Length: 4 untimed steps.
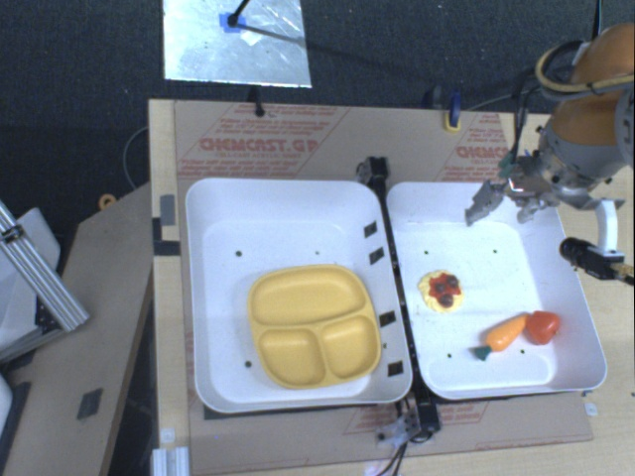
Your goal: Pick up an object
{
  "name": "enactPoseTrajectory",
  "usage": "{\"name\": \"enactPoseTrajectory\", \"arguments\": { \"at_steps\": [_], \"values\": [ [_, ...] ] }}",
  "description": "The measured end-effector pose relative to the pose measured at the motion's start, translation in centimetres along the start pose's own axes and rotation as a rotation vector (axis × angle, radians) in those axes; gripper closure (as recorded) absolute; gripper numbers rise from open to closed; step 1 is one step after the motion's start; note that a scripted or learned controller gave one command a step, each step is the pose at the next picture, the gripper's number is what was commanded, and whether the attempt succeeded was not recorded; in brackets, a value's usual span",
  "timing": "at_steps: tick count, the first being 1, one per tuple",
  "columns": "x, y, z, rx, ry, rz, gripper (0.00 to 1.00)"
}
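Note:
My gripper (504, 208) hangs over the far edge of the right bin (571, 296), open, with nothing between its fingers. Well in front of it on the bin floor lies a small round yellow toy with red and dark topping (442, 291). Nearer the front right lie an orange carrot (501, 333) and a red tomato-like piece (542, 326), touching each other. A yellow divided plate (313, 323) lies in the left bin (213, 266).
A black divider strip (387, 266) runs between the two bins. A shiny metal sheet (236, 28) lies on the dark floor beyond the bench. An aluminium frame (35, 271) stands at the left.

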State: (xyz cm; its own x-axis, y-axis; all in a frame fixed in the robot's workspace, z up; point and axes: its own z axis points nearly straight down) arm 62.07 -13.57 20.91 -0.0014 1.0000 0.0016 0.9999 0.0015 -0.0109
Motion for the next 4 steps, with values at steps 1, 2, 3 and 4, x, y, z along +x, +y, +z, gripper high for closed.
{"name": "enactPoseTrajectory", "arguments": {
  "at_steps": [1,2,3,4],
  "values": [
    [0.0,0.3,-0.8,-0.013,-0.002,-0.003,0.00],
    [-0.6,-0.1,3.7,-0.010,-0.002,0.000,0.00],
    [-0.5,0.1,10.0,-0.008,-0.001,0.000,0.00],
    [-0.5,0.1,12.6,-0.010,-0.002,0.000,0.00]
  ]
}}
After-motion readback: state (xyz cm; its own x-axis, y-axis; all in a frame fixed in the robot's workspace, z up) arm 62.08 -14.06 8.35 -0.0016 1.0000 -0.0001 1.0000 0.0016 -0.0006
